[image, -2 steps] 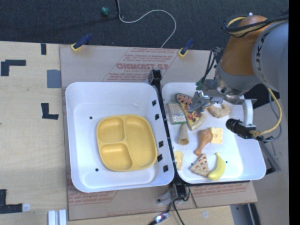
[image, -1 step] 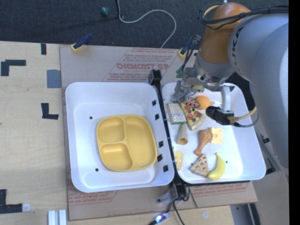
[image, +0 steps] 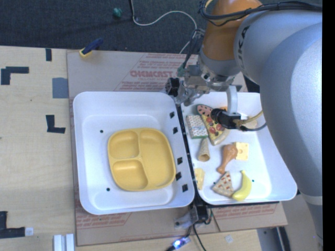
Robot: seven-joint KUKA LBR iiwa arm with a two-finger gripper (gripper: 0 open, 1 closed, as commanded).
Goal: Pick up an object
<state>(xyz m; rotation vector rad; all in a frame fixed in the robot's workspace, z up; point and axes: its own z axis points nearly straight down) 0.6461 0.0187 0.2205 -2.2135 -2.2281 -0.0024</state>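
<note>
Your arm's claw [image: 189, 90] hangs over the far end of the divide between two white bins on the worktop [image: 31, 109]; you cannot tell its state. Just right of it, in the right bin [image: 277, 177], lie a pizza slice [image: 211, 122], a checkered block [image: 196, 125], a drumstick [image: 227, 156] and a banana [image: 242, 187]. The left bin [image: 89, 119] holds a yellow divided plate [image: 140, 158].
</note>
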